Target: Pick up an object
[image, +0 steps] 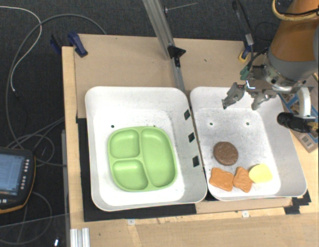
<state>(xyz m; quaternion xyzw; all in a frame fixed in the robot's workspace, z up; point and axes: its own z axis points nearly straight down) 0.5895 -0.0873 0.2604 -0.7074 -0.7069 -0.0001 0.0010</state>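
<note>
Both bins are white, the left bin and the right bin speckled with fine dark flecks; the divided plate is light green; the round patty is dark brown; two orange-brown pieces lie lower right; the small lump is yellow; the bench is tan.

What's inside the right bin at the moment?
Inside the right bin: a brown round patty, two orange pieces and a yellow piece. The gripper overhangs its far end, covering little.
</note>
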